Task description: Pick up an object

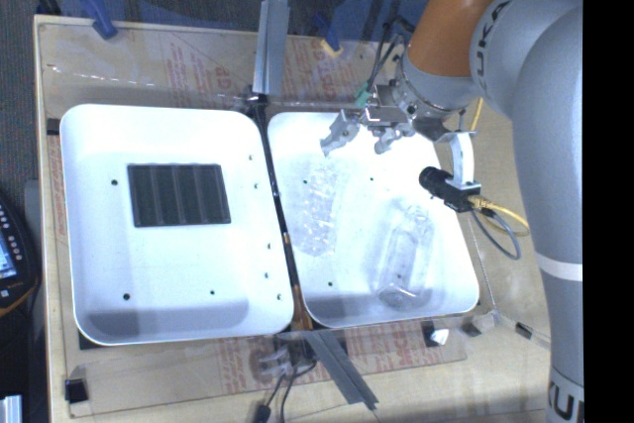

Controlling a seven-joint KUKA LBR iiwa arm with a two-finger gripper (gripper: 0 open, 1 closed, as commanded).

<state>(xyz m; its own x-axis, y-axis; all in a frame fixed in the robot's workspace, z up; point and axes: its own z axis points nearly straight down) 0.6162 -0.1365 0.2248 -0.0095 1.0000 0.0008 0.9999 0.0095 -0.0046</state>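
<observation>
Gripper [361,139] sits over the back edge of the right bin [456,297], two fingers spread apart, nothing between them. Left finger tip points toward the middle divider, right one hangs just beside it, both above bare white floor near the bin's far wall

Wrist is tucked in from the right, orange band [451,20] bulging above it, big grey arm [540,144] running down the right side of the bench [59,64]. Small black cylinder [446,185] sticks out below the wrist with a yellow cable [500,213] looping off toward the bin's right rim

Objects in the right bin: a clear bumpy plastic piece [317,208] lying left of centre, just below the fingers but apart from them; a clear bottle [404,258] lying on its side toward the front right, well apart from the gripper. Both hard to make out against the white

Left bin [89,302] holds a dark ribbed rectangular block [179,194], flat, roughly centred, far from the gripper

Grey metal bar [269,45] stands at the back where the bins meet
</observation>
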